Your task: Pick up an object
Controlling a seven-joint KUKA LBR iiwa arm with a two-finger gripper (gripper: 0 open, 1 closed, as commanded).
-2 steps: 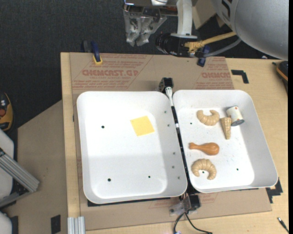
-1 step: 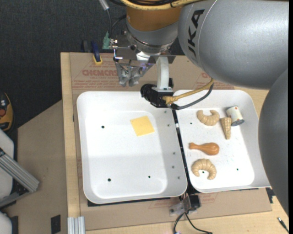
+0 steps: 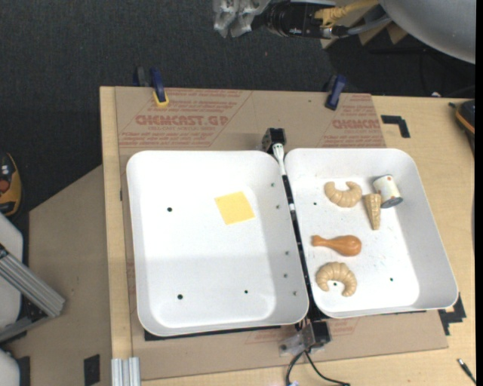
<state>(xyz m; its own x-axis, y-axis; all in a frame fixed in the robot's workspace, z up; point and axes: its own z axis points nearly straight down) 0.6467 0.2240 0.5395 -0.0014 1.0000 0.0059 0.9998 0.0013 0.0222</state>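
A flat yellow square (image 3: pixel 235 207) lies in the left bin (image 3: pixel 151 249), toward its upper middle. The right bin (image 3: pixel 423 249) holds a tan croissant (image 3: pixel 343 194), a second croissant (image 3: pixel 337 277), a brown drumstick (image 3: pixel 338 243), a small cone (image 3: pixel 374 209) and a white-and-grey cylinder (image 3: pixel 386 188). My gripper (image 3: pixel 235 16) is at the top edge of the view, well beyond the bins and over the dark floor, with the grey arm (image 3: pixel 438 22) trailing off to the upper right. It has nothing in it that I can see.
The bins sit on a brown board (image 3: pixel 226 113) held by blue clamps (image 3: pixel 158 85) at the back. A metal frame piece (image 3: pixel 30 286) is at the far left. Cables (image 3: pixel 309 354) run from the front edge.
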